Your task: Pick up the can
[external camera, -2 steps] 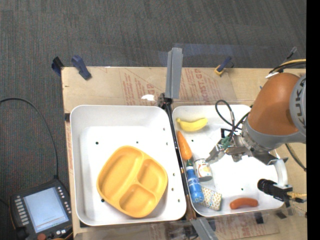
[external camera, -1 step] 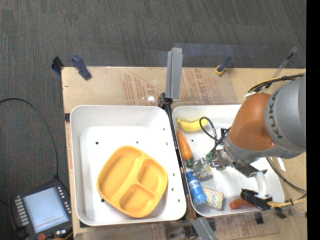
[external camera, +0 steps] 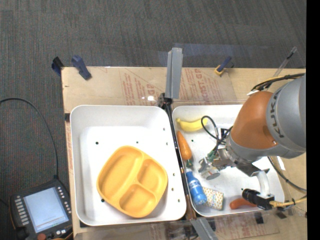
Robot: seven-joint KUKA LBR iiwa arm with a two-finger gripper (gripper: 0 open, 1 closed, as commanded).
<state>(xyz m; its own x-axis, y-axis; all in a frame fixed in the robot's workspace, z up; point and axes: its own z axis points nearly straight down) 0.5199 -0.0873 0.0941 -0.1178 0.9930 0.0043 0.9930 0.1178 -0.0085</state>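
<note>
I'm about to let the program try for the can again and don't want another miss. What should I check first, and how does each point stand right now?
1. Can located: ok. The blue can lies on its side in the right bin, along its left wall.
2. Gripper lined up: not ok. The gripper sits to the right of the can and further back, not over it.
3. Fingers free of a load: cannot tell.
4. Room around the can: not ok. A patterned sponge lies against its right side, and a carrot lies just behind it.
5. Wall clearance: not ok. The can hugs the bin wall.
</note>
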